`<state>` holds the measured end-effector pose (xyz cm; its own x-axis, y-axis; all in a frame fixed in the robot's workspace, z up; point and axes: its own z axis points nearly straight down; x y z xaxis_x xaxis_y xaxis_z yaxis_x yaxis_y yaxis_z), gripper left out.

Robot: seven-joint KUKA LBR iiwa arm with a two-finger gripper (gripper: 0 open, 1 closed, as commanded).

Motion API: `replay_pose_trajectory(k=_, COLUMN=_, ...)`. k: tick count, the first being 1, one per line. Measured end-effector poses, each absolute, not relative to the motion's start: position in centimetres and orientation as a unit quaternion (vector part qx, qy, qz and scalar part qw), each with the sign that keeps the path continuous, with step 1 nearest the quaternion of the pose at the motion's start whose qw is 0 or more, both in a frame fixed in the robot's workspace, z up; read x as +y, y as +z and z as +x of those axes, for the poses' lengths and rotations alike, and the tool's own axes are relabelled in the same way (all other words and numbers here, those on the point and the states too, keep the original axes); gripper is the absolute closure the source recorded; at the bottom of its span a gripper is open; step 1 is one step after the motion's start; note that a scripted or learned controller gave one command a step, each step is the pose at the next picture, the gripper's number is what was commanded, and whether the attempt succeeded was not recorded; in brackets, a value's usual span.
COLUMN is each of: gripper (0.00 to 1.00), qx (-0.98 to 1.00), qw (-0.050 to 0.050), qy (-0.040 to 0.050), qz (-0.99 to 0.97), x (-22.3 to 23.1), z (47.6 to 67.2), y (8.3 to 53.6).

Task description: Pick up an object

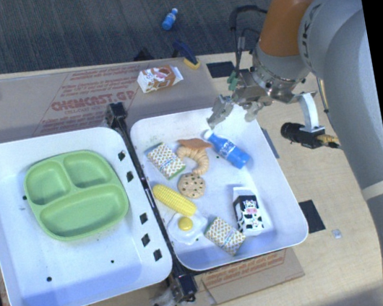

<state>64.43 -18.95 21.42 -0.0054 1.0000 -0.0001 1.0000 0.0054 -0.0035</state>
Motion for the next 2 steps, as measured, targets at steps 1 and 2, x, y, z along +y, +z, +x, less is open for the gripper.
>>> replay_pose_trajectory(k=1, gripper=0.0, qx=-0.709, qw=-0.004, qy=-0.0017, qz=-0.705, x=-21.1, z=64.0, y=10.7)
replay_pose_trajectory(k=2, gripper=0.0, qx=-0.709, qw=0.0, qy=-0.0001, qz=-0.705, x=-17.4, z=65.7, y=9.3)
